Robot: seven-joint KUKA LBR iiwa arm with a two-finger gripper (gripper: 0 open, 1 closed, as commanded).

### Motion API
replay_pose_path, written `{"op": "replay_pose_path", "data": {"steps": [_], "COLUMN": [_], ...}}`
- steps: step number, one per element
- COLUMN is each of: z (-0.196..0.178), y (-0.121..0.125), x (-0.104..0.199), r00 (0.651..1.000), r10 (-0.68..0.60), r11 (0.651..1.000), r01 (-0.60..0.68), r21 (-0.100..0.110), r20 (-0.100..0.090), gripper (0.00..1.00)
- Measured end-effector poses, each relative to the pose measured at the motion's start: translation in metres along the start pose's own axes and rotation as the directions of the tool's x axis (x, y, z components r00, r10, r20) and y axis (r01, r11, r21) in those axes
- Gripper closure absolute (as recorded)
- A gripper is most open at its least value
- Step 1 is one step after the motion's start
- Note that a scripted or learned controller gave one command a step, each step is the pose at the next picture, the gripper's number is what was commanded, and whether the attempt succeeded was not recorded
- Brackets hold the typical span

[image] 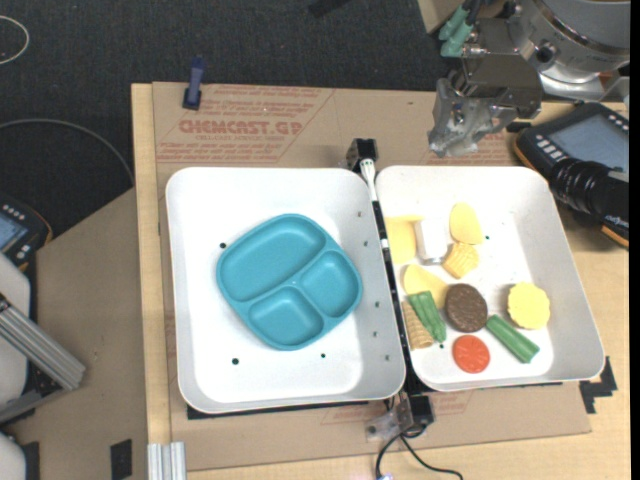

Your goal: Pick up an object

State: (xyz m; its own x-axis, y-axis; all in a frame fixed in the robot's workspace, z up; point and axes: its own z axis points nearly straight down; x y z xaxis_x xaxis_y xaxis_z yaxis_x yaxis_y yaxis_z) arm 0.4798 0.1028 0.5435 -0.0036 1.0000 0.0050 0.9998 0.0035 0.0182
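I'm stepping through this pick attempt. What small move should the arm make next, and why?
Probably lower the pincer forward into the right bin. It hangs over that bin's far edge, holding nothing, while the yellow piece and other toy foods lie just nearer the camera.

The gripper [462,128] hung above the far edge of the right bin [570,268], which held toy foods [466,308]; the left bin [190,268] held a blue divided plate [288,281].
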Motion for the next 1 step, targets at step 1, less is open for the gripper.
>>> {"op": "replay_pose_path", "data": {"steps": [1], "z": [0.1204], "y": [-0.0038], "x": [-0.0373], "r00": [1.000], "r10": [0.009], "r11": [0.999], "r01": [-0.009], "r21": [0.031], "r20": [0.009], "gripper": [1.00]}}
